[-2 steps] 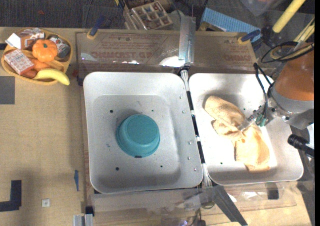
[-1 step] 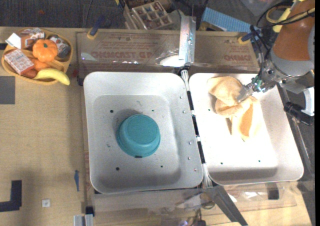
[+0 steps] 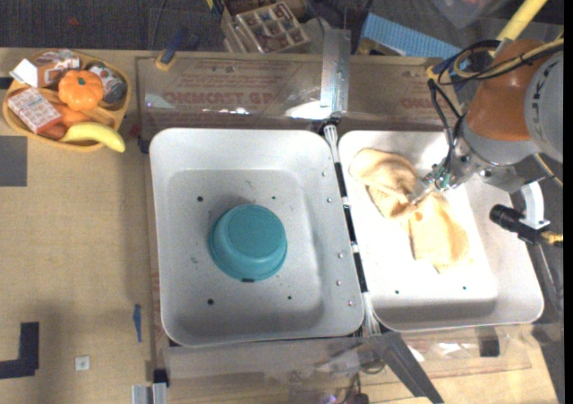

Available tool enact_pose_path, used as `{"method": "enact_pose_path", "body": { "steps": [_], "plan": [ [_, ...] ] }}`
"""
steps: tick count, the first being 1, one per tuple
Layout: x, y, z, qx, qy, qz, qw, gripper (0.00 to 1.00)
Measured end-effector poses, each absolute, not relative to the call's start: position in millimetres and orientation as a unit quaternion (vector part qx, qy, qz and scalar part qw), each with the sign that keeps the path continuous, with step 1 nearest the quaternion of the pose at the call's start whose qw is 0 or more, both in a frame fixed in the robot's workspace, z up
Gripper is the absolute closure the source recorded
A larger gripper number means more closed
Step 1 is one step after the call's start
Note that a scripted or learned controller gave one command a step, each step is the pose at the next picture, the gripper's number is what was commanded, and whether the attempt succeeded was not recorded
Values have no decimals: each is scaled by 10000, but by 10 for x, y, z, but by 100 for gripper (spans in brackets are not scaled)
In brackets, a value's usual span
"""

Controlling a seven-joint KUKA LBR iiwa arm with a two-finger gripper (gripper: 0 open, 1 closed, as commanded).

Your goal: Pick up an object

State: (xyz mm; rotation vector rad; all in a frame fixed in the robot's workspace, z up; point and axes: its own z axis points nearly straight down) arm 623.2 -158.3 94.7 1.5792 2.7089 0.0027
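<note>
- We see two white bins side by side on the counter: the left bin (image 3: pixel 179 160) holds a teal bowl (image 3: pixel 249 242) lying upside down near its middle, and the right bin (image 3: pixel 510 299) holds a tan cloth (image 3: pixel 407 201).
- The cloth lies crumpled, spread from the bin's far left corner toward its middle, one fold bunched near the far edge and another trailing toward the near edge.
- The pincer (image 3: pixel 428 189) sits low on the cloth, at the crease between the two bunches; we judge that spot is chosen because a raised fold gives something to pinch.
- We cannot tell whether the pincer is apart or together, so we make no claim that the cloth is gripped.
- The arm (image 3: pixel 501 111) reaches in over the right bin's far right corner, slanting down to the cloth, which leaves the bowl untouched and well apart in the other bin.
- At the counter's far left corner a yellow dish (image 3: pixel 18 114) of toy food, with a banana (image 3: pixel 94 134) and a small pumpkin (image 3: pixel 81 89), sits outside both bins, we judge out of play.
</note>
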Motion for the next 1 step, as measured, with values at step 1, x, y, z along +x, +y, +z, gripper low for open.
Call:
{"method": "enact_pose_path", "body": {
  "steps": [1],
  "plan": [
    [6336,-1014,1833,5510,8345,-2,7,100]
  ]
}}
